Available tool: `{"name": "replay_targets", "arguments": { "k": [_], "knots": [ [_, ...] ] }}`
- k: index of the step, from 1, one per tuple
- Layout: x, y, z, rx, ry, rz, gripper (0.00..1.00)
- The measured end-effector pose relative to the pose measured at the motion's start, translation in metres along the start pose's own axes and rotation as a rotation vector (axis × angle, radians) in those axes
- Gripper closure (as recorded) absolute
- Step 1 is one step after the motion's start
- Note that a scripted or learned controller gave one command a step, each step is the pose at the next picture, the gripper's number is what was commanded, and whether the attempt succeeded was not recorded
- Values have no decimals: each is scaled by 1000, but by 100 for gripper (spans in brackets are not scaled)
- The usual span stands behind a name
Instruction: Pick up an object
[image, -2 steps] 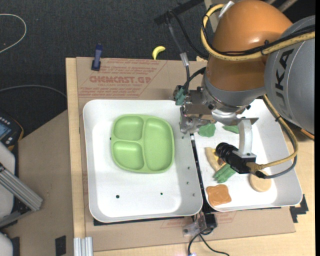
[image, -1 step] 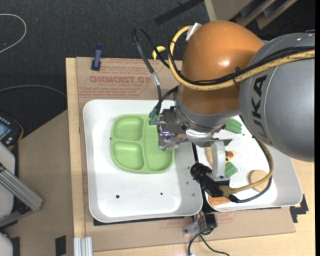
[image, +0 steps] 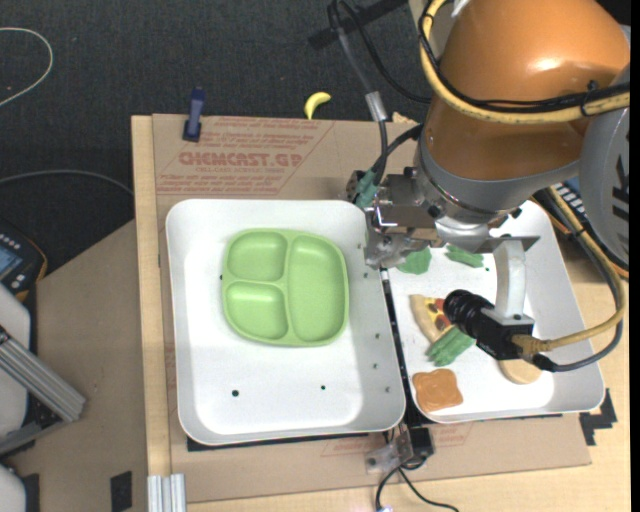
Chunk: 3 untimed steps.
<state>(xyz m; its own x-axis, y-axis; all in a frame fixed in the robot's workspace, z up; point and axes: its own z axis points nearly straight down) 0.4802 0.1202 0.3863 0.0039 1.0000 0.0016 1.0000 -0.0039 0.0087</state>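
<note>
Nearest the camera, an orange toast-like piece (image: 436, 389) lies at the front edge of the right bin (image: 570, 395), with a green toy piece (image: 450, 345) and a pizza-slice toy (image: 431, 312) just behind it. In the left bin (image: 195, 360) sits a green divided plate (image: 285, 287) (three compartments, upright). Farther back, the arm (image: 520, 90) hangs over the right bin, its gripper (image: 400, 240) low near the bins' shared wall beside another green piece (image: 415, 262); whether the pincer is released or clenched I cannot tell.

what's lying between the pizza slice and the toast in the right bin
A green toy piece lies between the pizza slice and the toast, as the camera view shows.
</note>
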Motion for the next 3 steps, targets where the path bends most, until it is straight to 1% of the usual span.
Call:
{"name": "replay_targets", "arguments": {
  "k": [1, 2, 3],
  "knots": [
    [30, 1, -110, -6, 4, -9, 100],
    [54, -2, -24, 18, -4, -7, 100],
    [-6, -1, 15, 15, -4, 3, 100]
  ]
}}
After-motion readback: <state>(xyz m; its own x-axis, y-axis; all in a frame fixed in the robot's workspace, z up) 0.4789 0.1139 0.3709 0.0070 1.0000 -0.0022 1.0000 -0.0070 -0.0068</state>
